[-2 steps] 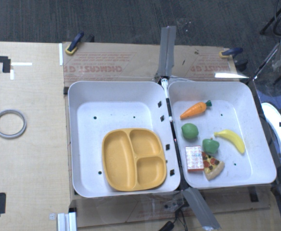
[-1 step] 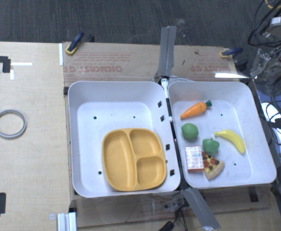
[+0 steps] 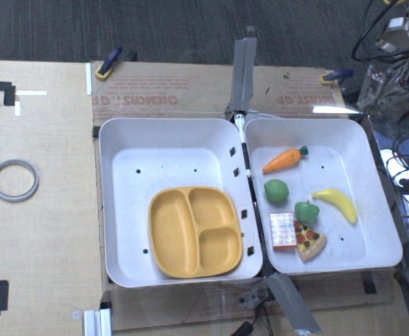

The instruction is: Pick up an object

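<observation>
I'm seeing the pizza slice (image 3: 309,243) sitting nearest, crowding the right bin's (image 3: 372,187) near rim beside a small box (image 3: 283,230); carrot (image 3: 283,160) and banana (image 3: 337,204) are lying farther back with room around them.

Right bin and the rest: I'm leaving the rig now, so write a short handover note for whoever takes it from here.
Right bin holds a carrot, lime, banana, a green toy, a small box and a pizza slice.
Left bin holds a yellow tray.
Done: nothing picked yet; every object lies in a bin.
Left: pick one object.
</observation>
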Robot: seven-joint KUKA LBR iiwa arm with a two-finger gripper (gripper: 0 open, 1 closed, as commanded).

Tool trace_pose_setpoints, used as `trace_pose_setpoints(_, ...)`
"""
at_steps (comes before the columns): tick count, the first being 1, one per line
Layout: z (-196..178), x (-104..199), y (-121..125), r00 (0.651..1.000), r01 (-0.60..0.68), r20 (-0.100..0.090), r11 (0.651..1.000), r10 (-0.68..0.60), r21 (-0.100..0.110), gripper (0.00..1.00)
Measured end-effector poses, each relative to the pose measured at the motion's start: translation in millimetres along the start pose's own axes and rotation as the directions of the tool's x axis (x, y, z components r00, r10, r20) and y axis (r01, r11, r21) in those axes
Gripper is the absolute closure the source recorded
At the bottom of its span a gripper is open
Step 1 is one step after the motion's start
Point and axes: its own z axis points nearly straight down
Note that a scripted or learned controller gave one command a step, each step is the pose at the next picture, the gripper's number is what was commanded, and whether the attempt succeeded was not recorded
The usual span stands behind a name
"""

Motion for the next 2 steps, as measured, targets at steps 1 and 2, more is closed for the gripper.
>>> trace_pose_setpoints(1,-15,8,-17,0.933,0.359,0.001,0.933,-0.359,0.000,1.00)
trace_pose_setpoints(2,-3,25,-16,0.749,0.662,0.004,0.749,-0.662,-0.004,1.00)
